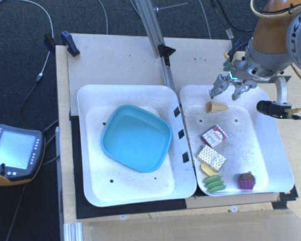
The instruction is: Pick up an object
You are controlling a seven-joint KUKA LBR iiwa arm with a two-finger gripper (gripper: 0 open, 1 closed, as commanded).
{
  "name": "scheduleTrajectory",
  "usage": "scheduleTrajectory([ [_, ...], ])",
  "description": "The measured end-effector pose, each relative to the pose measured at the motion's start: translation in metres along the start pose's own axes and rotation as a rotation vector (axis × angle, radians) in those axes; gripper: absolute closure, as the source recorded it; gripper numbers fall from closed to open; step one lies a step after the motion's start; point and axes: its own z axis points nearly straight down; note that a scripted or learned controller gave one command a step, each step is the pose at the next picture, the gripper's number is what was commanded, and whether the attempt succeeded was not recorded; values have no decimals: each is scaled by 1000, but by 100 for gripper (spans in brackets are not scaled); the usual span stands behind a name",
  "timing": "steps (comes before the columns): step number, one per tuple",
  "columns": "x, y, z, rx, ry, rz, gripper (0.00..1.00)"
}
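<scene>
Nearest the camera, at the front edge of the right bin (pixel 278 149), lie a green pea pod (pixel 214 184) and a purple cupcake (pixel 246 180). Behind them are two small patterned packets (pixel 212 145). At the far end of this bin lies a small tan cone (pixel 216 106) on its side, pale and smooth. My gripper (pixel 230 90) hangs open just above it and holds nothing. I judge I am in the approach step; next I must descend, with the fingers on both sides of the cone, and close.

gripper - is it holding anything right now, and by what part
Nothing is held. The gripper hangs open above the far end of the right bin, with the cone lying just below its fingers, untouched.
</scene>
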Motion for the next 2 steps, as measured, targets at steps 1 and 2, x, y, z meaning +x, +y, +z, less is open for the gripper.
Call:
scheduleTrajectory([
  [1, 0, 0, 0, 0, 0, 0, 0],
  [2, 1, -4, 62, 6, 0, 0, 0],
])
